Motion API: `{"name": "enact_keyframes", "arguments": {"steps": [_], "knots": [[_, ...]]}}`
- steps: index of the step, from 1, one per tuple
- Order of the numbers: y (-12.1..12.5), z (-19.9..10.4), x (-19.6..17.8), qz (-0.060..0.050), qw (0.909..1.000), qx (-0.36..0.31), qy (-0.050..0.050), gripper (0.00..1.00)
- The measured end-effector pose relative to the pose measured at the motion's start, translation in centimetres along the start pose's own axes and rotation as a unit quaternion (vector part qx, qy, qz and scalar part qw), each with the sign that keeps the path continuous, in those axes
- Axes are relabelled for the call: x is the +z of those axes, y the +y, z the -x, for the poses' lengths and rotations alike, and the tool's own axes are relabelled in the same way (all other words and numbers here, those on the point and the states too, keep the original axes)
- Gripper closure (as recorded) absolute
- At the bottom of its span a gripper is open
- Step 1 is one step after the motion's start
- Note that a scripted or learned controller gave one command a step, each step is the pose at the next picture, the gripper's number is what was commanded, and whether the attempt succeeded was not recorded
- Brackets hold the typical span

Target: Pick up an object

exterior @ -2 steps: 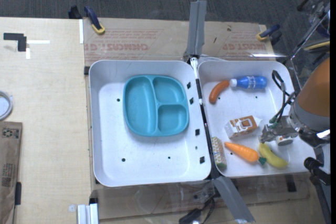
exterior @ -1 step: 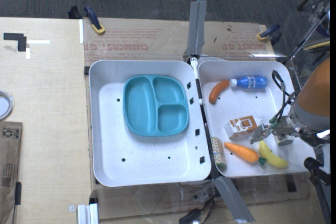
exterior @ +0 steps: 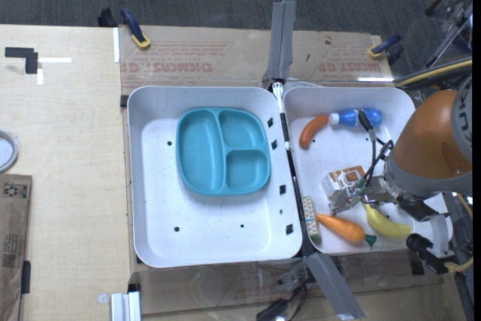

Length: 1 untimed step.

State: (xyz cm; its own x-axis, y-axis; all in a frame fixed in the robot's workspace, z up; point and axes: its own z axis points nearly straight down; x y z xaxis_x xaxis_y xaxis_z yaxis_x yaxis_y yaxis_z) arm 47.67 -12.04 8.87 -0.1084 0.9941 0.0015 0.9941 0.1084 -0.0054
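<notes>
Gripper (exterior: 347,197) of the grey arm with the orange band is low in the right white bin (exterior: 402,98), just above a small white and orange carton (exterior: 343,180), and I cannot tell if it is released or clenched. An orange plastic carrot (exterior: 340,228) and a yellow plastic banana (exterior: 386,223) lie just beside it, an orange sausage-shaped toy (exterior: 312,130) and a blue and white bottle (exterior: 356,117) farther back. A teal plastic plate with three compartments (exterior: 223,150) lies in the left white bin (exterior: 150,222).
</notes>
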Motion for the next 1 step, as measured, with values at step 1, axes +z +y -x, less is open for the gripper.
{"name": "enact_keyframes", "arguments": {"steps": [1], "knots": [[1.47,-0.21,-0.09,0.001,0.9998,0.018,0.000,0.00]]}}
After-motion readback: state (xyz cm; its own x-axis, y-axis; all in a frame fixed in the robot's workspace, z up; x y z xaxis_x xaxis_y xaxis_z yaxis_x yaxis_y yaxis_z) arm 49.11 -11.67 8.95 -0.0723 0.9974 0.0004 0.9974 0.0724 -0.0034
